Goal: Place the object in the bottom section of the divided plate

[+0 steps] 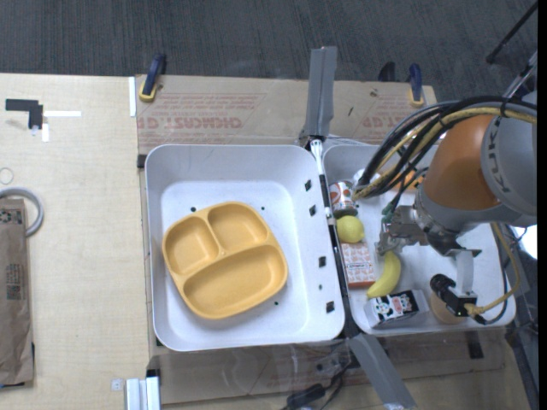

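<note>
**Arm over the right bin, divided plate waiting in the left**

Mirrored red lettering runs across the cardboard sheet (256, 109) behind the bins; it cannot be made out for certain. In the right bin (504, 310) a small black-and-white carton (396, 306) bears a printed picture, a flat packet (359, 263) shows red and white print too small to read, and a small can (342, 196) has a red and white label, also unreadable.

The bench (68, 229) is pale wood, with dark carpet (214, 15) beyond it. Blue clamps (154, 75) hold the cardboard at its far edge. A brown paper bag (15, 289) lies at the bench's left edge.

The yellow divided plate (226, 259) sits in the left bin (171, 186), its largest section toward the near side, all sections bare. The right bin holds a lemon (349, 228) just beside the can, and a banana (386, 276) between the packet and the carton.

The gripper (393, 233) hangs low over the right bin, near the banana and the lemon. Whether it is spread or pressed together cannot be told. Black cables (402, 143) loop over the orange band (461, 165).
</note>
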`<action>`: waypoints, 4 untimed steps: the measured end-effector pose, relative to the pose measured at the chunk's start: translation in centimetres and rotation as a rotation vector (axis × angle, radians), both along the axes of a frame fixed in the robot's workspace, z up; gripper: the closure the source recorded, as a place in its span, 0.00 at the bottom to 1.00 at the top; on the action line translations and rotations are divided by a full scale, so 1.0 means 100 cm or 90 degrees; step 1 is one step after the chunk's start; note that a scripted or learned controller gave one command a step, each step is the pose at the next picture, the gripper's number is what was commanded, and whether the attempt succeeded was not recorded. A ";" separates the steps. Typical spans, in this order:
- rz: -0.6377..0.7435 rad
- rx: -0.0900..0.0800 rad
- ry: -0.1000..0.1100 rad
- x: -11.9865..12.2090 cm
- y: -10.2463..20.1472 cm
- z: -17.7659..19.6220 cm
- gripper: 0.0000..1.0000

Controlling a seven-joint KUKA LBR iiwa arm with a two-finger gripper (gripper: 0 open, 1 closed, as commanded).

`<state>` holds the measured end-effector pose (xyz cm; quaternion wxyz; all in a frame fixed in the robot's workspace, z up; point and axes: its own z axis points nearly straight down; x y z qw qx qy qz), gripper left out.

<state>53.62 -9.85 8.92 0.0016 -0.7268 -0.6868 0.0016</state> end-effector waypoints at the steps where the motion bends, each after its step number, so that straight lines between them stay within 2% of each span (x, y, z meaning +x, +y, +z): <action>1: -0.041 0.000 0.000 -0.021 -0.042 0.000 1.00; 2: 0.100 0.000 0.000 -0.035 0.032 0.100 1.00; 3: 0.100 0.000 0.000 -0.035 0.032 0.100 0.00; 4: 0.231 0.000 -0.001 0.014 -0.041 0.099 0.00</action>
